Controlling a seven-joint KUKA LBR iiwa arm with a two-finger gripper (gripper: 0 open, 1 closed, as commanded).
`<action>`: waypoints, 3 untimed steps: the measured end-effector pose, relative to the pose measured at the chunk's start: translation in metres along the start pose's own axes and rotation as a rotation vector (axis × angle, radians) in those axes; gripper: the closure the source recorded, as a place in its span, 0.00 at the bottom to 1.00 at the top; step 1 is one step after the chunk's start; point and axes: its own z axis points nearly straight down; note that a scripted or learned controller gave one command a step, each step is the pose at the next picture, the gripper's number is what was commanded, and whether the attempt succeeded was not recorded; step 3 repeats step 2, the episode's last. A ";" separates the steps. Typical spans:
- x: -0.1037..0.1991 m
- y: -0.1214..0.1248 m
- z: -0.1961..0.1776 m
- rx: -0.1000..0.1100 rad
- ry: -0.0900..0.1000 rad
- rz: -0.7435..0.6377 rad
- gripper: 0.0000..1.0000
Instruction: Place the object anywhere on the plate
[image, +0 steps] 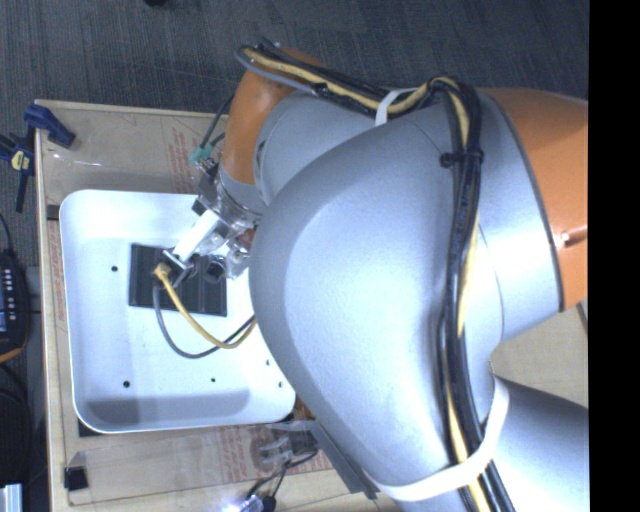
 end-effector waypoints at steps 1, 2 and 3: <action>0.016 0.049 -0.002 -0.003 0.007 0.218 1.00; 0.002 -0.048 0.059 0.001 0.001 0.005 1.00; 0.002 -0.048 0.059 0.001 0.001 0.005 1.00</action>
